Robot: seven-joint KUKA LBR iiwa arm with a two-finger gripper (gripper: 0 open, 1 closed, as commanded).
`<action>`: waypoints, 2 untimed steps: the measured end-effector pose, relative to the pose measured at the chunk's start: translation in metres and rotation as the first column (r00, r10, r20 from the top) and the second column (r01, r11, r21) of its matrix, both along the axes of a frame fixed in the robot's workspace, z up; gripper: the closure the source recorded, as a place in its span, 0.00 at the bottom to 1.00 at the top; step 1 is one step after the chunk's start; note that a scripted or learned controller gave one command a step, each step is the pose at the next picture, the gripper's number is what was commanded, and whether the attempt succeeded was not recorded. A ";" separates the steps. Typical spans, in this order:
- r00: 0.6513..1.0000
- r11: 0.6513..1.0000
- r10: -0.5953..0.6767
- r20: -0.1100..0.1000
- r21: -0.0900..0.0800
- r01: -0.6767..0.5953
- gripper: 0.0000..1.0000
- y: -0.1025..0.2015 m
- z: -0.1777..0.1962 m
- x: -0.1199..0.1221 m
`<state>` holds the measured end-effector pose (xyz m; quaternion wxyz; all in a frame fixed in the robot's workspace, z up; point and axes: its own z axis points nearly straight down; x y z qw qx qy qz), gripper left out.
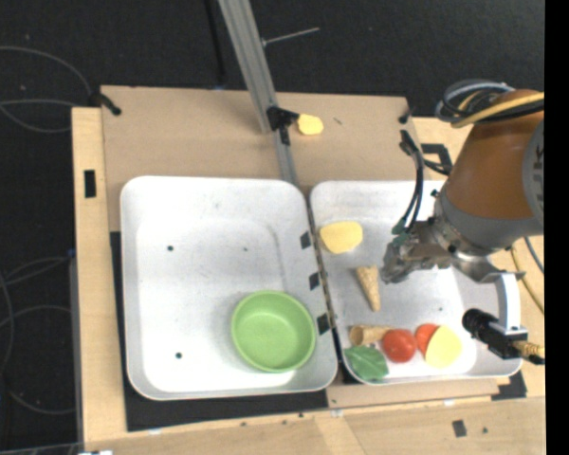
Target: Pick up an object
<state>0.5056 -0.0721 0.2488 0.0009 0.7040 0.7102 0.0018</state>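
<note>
The hand [395, 265] is hovering just right of the cone [368, 286]; its grip cannot be told. Nothing is lifted yet.

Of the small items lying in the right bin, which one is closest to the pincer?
The tan cone-shaped piece, lying just left of the pincer. The pale yellow rounded piece sits farther up-left, and the red tomato-like balls rest along the bin's near edge.

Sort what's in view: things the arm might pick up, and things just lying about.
Job: pale yellow rounded piece, tan cone, red tomato, yellow-and-red fruit, green leaf, gripper.
Lying about: green plastic bowl, small yellow piece on the bench.
</note>
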 end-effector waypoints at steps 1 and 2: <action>1.000 1.000 -0.002 -0.003 0.000 0.002 1.00 0.059 -0.009 -0.001; 1.000 1.000 0.001 -0.003 0.001 -0.001 1.00 0.118 -0.011 0.008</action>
